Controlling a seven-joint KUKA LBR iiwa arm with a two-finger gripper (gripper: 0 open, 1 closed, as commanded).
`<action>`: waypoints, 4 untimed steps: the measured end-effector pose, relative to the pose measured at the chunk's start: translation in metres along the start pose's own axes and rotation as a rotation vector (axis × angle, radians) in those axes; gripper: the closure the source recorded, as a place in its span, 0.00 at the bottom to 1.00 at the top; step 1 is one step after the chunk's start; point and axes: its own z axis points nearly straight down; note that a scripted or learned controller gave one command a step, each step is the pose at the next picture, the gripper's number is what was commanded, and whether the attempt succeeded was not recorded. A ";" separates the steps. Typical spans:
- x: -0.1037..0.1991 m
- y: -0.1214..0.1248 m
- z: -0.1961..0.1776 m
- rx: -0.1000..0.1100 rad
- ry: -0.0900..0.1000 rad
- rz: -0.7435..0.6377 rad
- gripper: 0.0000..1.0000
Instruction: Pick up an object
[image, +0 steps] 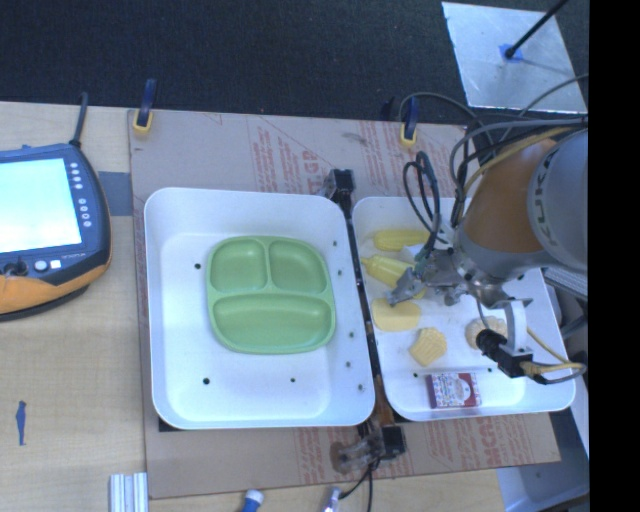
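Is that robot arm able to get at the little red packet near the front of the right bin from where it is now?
Probably yes. The red packet lies flat by itself in the right bin, nothing on top of it, and the end effector hovers over the same bin among the yellow pieces.

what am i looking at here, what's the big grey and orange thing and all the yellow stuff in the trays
One camera fixed above a bench looks down at a slant. The grey and orange thing is a robot arm reaching in from the right. Its grasping tool hangs low over the right bin, among the yellow pieces; I cannot tell whether it grips anything.

Two shallow white bins sit side by side. The left bin holds a green divided plate. The right bin holds several yellow toy-food pieces, such as one near the top and a ridged one lower down, plus a small red packet. At far left lies the arm's handheld control pad.
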 end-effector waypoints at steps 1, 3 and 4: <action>0.001 0.029 0.010 -0.003 0.001 0.002 0.00; -0.003 0.071 -0.001 0.001 0.002 0.004 1.00; 0.055 0.072 -0.092 -0.005 0.004 0.003 1.00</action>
